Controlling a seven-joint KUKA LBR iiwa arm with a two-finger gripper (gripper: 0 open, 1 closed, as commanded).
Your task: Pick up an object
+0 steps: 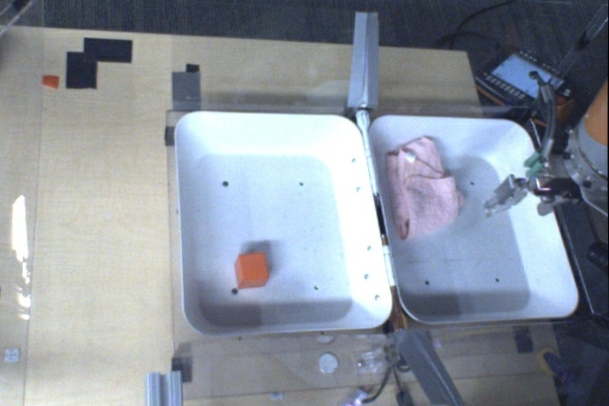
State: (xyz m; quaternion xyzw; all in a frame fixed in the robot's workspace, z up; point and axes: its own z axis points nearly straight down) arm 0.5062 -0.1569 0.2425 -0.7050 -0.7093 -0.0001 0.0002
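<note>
A crumpled pink cloth (pixel 423 185) lies in the left half of the right bin (pixel 495 299), close to the divider. A small orange block (pixel 252 270) rests on the floor of the left bin (pixel 285 147), near its front left. My gripper (pixel 521 200) hangs over the right bin's right side, a short way right of the cloth and not touching it. It is open, with one grey finger (pixel 500 196) pointing toward the cloth and nothing between the fingers.
A metal divider rail (pixel 364 71) runs between the two bins. The arm's wrist and cables (pixel 571 157) crowd the right bin's right rim. Black and orange markers (pixel 90 62) sit on the wooden bench at far left.
</note>
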